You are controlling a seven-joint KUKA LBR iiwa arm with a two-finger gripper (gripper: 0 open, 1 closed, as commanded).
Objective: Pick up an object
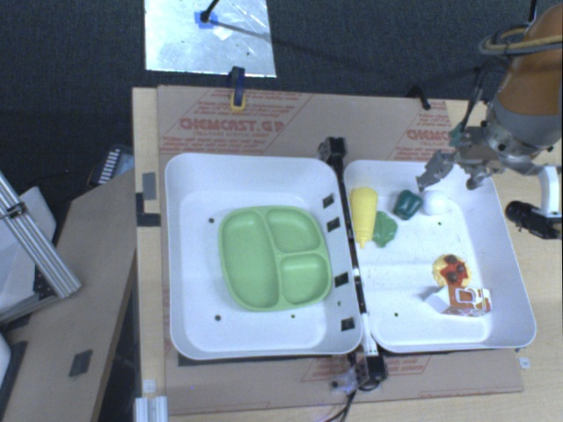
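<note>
My gripper [454, 172] hangs over the far edge of the right bin [506, 262], its two fingers spread apart with nothing between them. Just below it in the bin lie a small white ball [435, 203] and a dark green piece [406, 204], close together. Beside those, a yellow bottle-shaped toy [363, 214] lies lengthwise along the bin's left wall, with a lighter green piece [384, 229] touching its side. Nearer the front sits an orange and red toy [452, 271], and just in front of it a small white and orange carton [464, 301].

The left bin [189, 236] holds a pale green divided plate [273, 258] with three compartments. Both bins rest on a brown printed cardboard sheet [264, 117] on the bench. Beyond it, dark carpet carries a shiny silver square [211, 25].
</note>
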